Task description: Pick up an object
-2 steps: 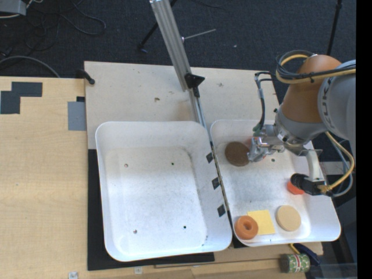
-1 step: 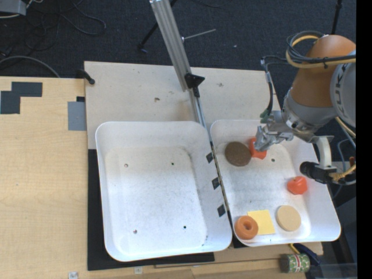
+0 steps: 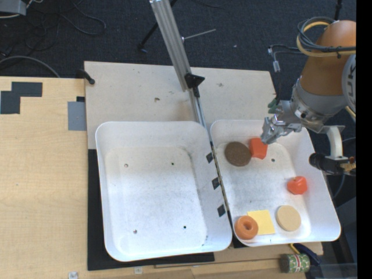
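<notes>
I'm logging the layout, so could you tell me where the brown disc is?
The brown disc lies in the right bin, near its upper left corner, beside the orange block.

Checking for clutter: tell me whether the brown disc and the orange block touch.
Touching. The camera view shows the brown disc and the orange block meeting edge to edge, no white bin floor between.

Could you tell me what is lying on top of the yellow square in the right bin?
The orange ring overlaps the left edge of the yellow square, covering that strip. The tan disc sits just to its right; whether they touch is unclear. The square's remaining surface shows.
</notes>
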{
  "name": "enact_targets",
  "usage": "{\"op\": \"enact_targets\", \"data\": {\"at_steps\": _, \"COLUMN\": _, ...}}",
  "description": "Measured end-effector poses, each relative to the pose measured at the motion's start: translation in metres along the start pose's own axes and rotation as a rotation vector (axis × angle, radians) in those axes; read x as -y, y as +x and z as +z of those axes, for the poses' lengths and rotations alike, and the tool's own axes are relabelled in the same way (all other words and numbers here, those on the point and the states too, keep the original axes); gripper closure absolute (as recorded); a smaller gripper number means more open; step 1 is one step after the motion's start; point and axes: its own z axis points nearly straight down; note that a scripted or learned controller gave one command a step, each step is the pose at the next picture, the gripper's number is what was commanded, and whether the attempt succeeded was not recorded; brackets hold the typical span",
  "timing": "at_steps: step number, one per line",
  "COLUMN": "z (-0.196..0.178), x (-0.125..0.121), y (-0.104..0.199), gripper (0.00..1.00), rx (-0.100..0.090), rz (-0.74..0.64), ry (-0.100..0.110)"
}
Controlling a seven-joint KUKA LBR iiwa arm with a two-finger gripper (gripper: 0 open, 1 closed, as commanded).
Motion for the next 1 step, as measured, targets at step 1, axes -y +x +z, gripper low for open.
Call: {"op": "enact_targets", "data": {"at_steps": 1, "z": -0.0025, "x": 0.0167, "y": 0.0538, "gripper": 1.0, "rx": -0.003, "rz": -0.003, "ry": 0.005}}
